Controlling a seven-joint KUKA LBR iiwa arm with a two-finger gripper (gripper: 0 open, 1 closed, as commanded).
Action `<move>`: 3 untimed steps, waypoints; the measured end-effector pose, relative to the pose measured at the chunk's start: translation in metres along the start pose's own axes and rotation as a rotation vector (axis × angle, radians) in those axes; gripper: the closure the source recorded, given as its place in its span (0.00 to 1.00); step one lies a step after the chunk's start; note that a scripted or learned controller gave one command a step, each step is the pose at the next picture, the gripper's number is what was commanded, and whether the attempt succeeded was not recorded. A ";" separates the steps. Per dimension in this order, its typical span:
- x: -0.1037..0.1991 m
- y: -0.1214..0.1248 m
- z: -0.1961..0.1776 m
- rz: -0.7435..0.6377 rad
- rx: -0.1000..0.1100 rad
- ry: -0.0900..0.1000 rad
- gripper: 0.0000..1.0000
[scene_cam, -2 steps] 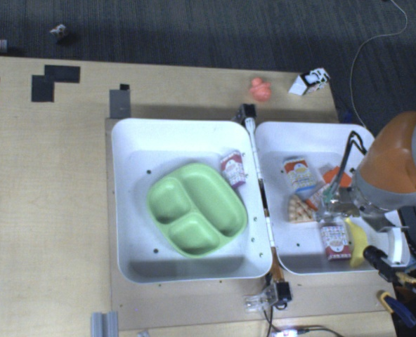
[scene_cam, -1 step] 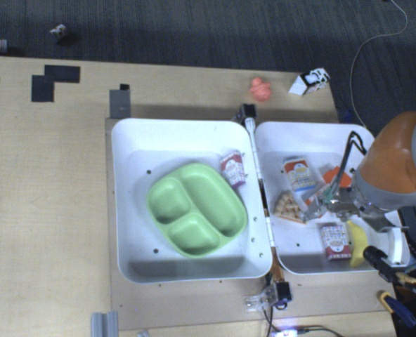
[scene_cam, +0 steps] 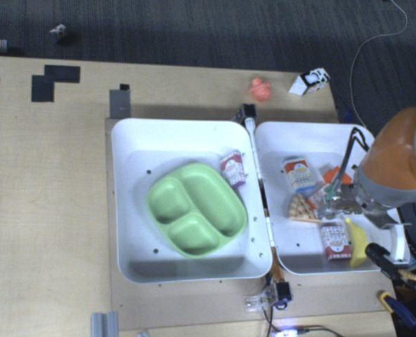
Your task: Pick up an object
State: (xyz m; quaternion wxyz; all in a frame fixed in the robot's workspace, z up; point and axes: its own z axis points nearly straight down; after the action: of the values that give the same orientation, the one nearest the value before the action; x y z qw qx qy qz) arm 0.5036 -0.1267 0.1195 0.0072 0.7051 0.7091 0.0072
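The grey arm (scene_cam: pixel 405 170) is seen at the right edge, its orange band uppermost. The hand (scene_cam: pixel 332 202) is extended leftward and lowered at the near right.

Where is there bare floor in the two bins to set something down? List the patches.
Left bin: a bare strip along its left wall beside the green divided plate, plus the far-left corner; a small red packet sits by the divider. Right bin: bare along its far wall and near-left corner. Its middle and right are crowded with packets, a yellow item and the tool.
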 end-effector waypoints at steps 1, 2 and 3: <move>0.000 0.000 0.000 -0.001 0.000 0.000 0.00; 0.001 0.002 -0.011 -0.003 -0.004 0.000 1.00; 0.001 0.002 -0.010 -0.003 -0.004 0.000 0.00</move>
State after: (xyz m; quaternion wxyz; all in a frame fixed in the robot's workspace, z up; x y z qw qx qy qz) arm 0.5052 -0.1260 0.1299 0.0086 0.7040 0.7101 0.0085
